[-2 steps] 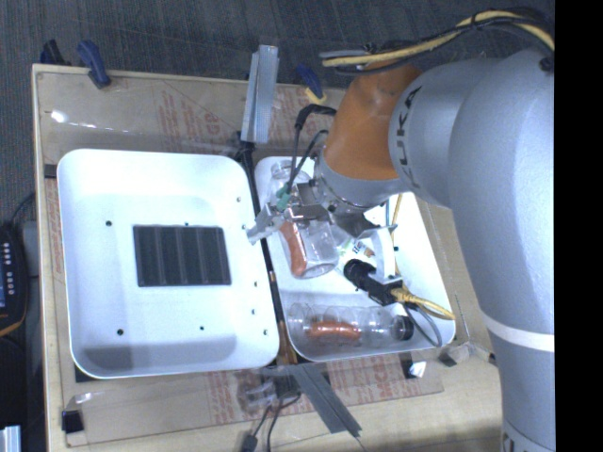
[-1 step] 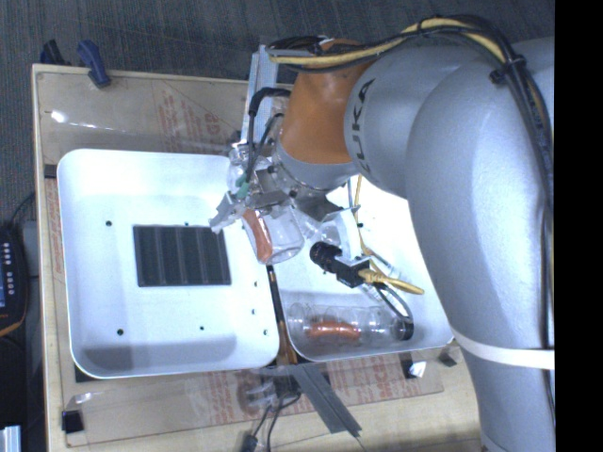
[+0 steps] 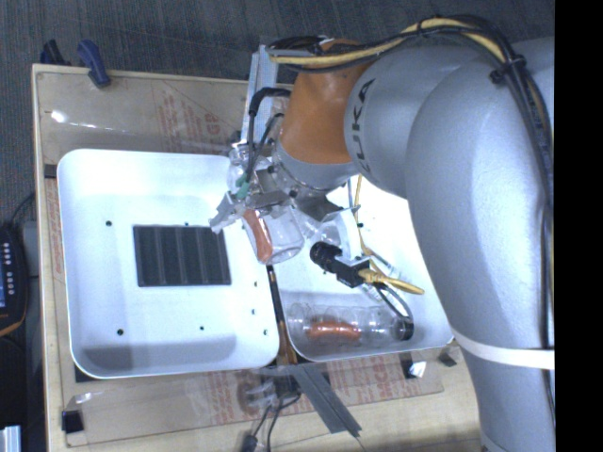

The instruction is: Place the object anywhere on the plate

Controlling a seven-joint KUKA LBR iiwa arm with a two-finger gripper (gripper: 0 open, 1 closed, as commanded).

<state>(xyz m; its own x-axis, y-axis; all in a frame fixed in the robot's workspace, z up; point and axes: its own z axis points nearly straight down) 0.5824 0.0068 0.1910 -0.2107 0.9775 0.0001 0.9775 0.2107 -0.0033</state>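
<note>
My gripper (image 3: 247, 207): over the seam between the bins; I cannot tell how it stands.
Dark ribbed rectangular plate (image 3: 182, 255): left white bin (image 3: 85, 252).
Clear plastic bottle (image 3: 344, 328): right bin.

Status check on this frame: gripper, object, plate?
Gripper over the bins' divider, an orange-brown object at its tip. Dark ridged plate in left bin, bare. Clear bottle in right bin.

Arm casing (image 3: 471, 158): I see smooth grey shells, rounded and bulky.
Wrist band (image 3: 320, 111): orange, glossy, above the wrist.
Lettering (image 3: 363, 125): I read dark "KUKA" characters on the grey next to the orange.
Cables (image 3: 433, 31): yellow and black lines run over the top of the casing.
Gripper (image 3: 247, 201): I note metallic and translucent parts with a small green detail.
</note>
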